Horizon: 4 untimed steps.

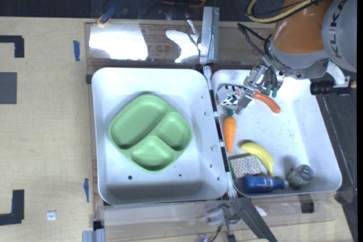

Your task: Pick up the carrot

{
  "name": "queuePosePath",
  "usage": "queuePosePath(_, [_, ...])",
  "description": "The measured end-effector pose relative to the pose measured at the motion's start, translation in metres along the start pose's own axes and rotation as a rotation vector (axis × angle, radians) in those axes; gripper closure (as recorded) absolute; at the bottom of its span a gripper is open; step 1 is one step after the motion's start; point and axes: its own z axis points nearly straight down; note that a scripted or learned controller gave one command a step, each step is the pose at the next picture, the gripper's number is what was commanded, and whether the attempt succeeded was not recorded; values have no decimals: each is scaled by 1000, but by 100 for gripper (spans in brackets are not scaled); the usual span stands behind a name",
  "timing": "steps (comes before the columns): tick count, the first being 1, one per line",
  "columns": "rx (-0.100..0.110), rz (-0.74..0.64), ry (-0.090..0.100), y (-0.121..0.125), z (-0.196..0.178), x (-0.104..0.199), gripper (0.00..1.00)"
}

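Observation:
The carrot point(229, 131) is orange with a small green top. It lies in the right bin point(317, 139), close against the bin's left wall and pointing toward the front. My gripper point(250, 93) hangs over the back left part of that bin, a short way behind and to the right of the carrot and apart from it. An orange-red pepper-like piece point(267, 102) lies right beside the gripper on its right. I see nothing held in the gripper.
In the right bin a yellow banana point(258, 155), a patterned sponge point(245, 165), a blue bottle point(263, 183) and a small can point(300, 175) crowd the front. A black-and-white item point(228, 96) sits behind the carrot. The left bin point(108, 178) holds a green divided plate point(150, 131).

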Motion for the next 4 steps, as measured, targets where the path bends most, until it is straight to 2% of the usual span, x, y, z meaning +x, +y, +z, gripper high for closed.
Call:
queuePosePath(1, [3, 254, 5, -13, 1, 11, 0])
queuePosePath(2, [1, 40, 0, -1, 1, 6, 0])
queuePosePath(3, [2, -78, 4, -28, 0, 32, 0])
queuePosePath(4, [-2, -180, -4, -58, 97, 12, 0])
